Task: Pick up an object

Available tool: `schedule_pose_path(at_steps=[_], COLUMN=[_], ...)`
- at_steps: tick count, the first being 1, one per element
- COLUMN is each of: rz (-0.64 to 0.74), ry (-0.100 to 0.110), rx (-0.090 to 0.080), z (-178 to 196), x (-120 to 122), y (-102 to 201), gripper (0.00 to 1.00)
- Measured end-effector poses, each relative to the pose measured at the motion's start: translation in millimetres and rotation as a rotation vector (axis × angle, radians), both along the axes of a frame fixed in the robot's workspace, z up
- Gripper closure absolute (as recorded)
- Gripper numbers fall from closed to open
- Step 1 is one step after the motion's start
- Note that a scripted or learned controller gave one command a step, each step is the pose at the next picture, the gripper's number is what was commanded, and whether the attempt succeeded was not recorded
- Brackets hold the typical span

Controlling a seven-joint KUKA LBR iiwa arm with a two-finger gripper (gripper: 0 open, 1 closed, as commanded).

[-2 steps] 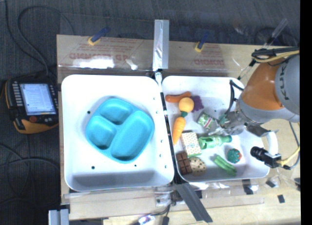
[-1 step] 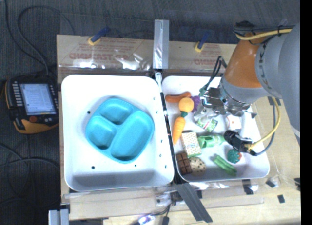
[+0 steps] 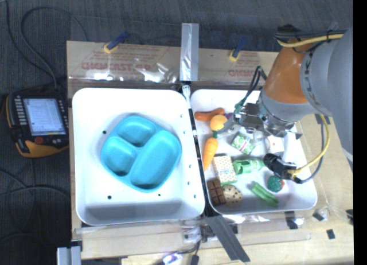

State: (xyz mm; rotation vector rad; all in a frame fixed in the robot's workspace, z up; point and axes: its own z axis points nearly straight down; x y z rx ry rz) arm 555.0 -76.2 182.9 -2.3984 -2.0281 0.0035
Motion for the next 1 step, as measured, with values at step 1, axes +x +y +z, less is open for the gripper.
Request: schedule_pose_path(at_steps=[1], rz=[-0.162], ry=[0.001], rx=[0.000], z=[-78.3], x=[-28.7], y=[-35.6], gripper=[0.00])
